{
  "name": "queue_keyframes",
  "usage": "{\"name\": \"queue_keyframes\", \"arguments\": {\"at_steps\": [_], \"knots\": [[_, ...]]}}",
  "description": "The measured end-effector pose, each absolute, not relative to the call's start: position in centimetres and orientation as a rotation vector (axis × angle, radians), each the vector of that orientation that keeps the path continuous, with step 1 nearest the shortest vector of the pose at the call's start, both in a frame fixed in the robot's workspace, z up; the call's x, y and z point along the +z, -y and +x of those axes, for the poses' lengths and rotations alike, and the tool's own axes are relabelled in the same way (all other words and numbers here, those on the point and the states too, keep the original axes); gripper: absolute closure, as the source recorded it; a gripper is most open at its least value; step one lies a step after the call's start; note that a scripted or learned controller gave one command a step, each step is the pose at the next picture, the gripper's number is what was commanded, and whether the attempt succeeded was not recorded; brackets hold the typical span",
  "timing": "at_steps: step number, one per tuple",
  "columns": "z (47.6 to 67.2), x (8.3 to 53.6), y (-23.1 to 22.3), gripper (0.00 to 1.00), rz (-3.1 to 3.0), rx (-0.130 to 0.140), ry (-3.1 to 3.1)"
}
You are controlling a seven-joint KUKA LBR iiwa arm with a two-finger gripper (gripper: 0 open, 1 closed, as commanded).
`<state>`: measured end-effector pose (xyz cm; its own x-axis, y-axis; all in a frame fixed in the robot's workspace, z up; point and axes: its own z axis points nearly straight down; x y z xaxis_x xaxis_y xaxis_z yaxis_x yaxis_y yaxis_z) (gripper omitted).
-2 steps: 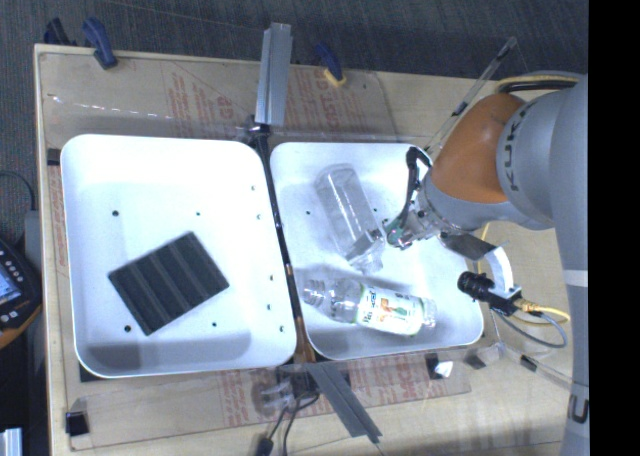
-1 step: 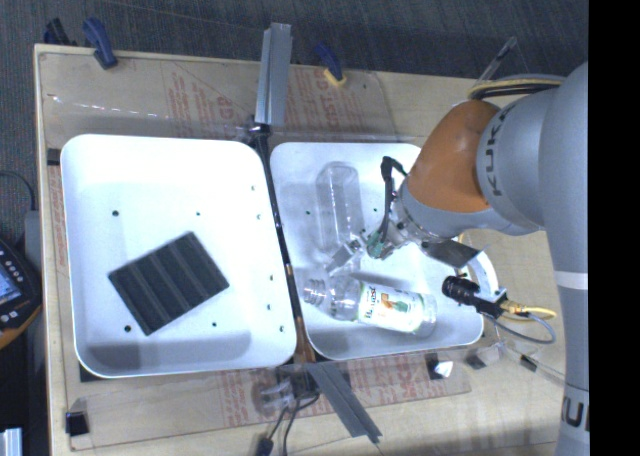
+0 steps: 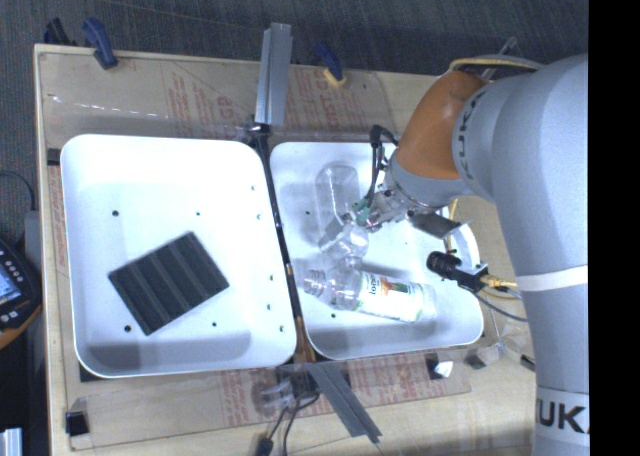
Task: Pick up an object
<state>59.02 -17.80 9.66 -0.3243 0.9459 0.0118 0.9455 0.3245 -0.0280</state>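
I've got the gripper (image 3: pixel 362 212) low in the right white bin (image 3: pixel 462 329) over clear plastic bottles (image 3: pixel 340 206); can't tell its state, nothing lifted yet.

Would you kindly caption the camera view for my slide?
KUKA arm's gripper over clear plastic bottles in the right bin; dark ridged slab in the left bin.

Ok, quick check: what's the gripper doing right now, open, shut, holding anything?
Gripper: down in the right bin among the clear plastic items; whether it is open, shut or holding anything cannot be told.
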Motion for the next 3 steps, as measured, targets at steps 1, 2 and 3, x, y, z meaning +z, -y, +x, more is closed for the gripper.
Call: {"name": "queue_keyframes", "arguments": {"at_steps": [1, 2, 3], "knots": [[55.6, 9.7, 14.4, 0.00, -1.747, -0.004, 2.621], [60.6, 9.3, 14.0, 0.00, -1.968, 0.003, 2.448], [65.8, 9.4, 11.8, 0.00, -1.980, 0.000, 2.444]]}}
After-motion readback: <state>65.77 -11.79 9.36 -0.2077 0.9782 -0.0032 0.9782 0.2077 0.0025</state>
